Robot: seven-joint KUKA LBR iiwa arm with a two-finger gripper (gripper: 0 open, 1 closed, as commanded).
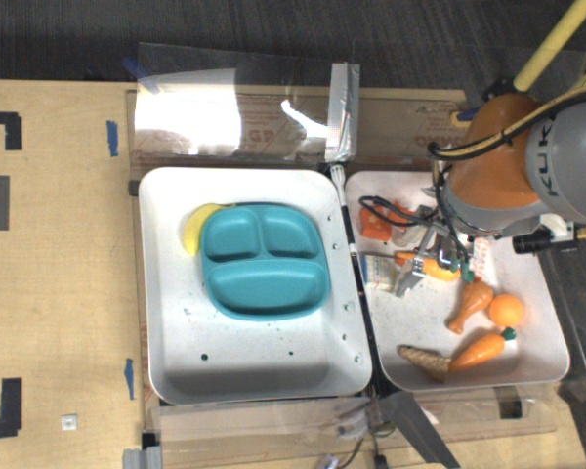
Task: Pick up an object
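Note:
My gripper (420,268) hangs low over the middle of the right bin (547,360), reaching in from the grey arm with the orange band at the upper right. Just under it lie a small yellow and orange item (438,272) and a flat printed packet (379,268). An orange packet (375,224) with a black cord lies to its upper left. Toward the front of the bin are an orange drumstick-like toy (469,306), a round orange fruit (506,311), a carrot (479,350) and a brown cone (425,361). Nothing is visibly held.
The left bin (176,350) holds a teal divided plate (264,260) with a yellow object (194,227) partly tucked under its left rim. A raised divider runs between the bins. Clear plastic sheeting and a taped post stand behind them.

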